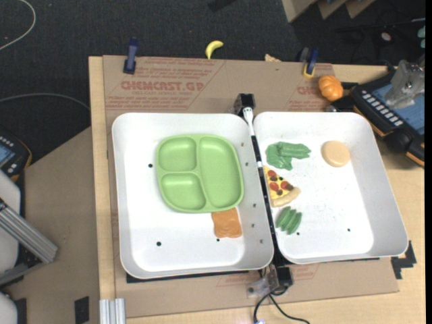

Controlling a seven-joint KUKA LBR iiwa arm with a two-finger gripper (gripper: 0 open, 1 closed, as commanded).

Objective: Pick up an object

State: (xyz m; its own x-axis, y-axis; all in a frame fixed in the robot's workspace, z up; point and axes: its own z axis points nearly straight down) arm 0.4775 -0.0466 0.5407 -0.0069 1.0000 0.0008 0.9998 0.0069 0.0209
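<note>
In the left bin [135, 201] lies a green divided plate [200, 173], with an orange toy food piece [227, 223] just below it near the bin's right wall. The right bin [351, 201] holds a green leafy toy [287, 152], a round beige cookie [335, 153], a pizza slice [280, 187] and a small green pod piece [289, 219]. The three green and pizza items sit close to the wall between the bins. The cookie lies apart, toward the back right.
On the cardboard behind the bins lie a small yellow banana [214, 47] and an orange fruit [330, 86]. Blue clamps [131, 56] grip the board's back edge. A dark keypad device [381, 106] rests at the far right.
</note>
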